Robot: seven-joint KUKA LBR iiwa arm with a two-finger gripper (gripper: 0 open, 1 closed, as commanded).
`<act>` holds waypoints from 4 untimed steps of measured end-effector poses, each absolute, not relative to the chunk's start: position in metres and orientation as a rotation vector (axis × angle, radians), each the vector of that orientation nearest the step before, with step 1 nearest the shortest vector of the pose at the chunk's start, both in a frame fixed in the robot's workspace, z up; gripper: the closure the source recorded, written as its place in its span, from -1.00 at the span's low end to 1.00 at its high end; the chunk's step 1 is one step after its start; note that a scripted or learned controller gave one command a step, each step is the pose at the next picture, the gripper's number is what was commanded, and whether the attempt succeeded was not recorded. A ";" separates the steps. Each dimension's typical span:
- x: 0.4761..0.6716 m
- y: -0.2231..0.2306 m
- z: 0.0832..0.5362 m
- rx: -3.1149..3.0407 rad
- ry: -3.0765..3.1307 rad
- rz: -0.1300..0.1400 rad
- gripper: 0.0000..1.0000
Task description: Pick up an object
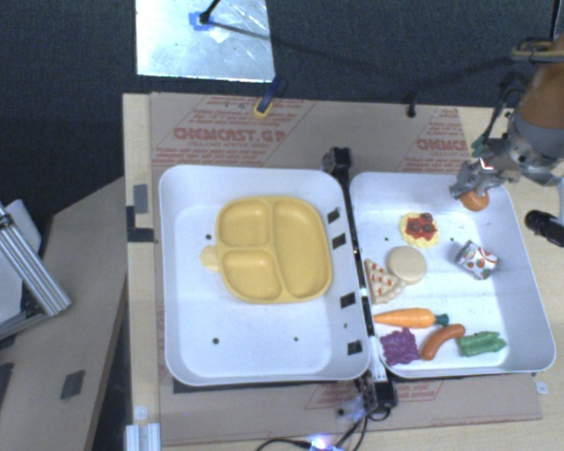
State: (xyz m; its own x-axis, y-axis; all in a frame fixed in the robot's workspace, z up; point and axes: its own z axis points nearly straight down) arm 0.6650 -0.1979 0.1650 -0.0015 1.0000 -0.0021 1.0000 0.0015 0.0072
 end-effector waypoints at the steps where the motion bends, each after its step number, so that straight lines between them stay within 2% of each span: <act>1: 0.667 -0.198 0.220 2.212 2.221 0.006 1.00; 3: 0.655 -0.080 0.233 2.210 2.231 0.005 1.00; 4: 0.654 -0.026 0.216 2.211 2.233 0.003 1.00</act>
State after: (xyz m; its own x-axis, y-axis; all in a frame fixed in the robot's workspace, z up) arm 0.6544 -0.0263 0.2163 -0.0099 0.9999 0.0018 1.0000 0.0099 0.0009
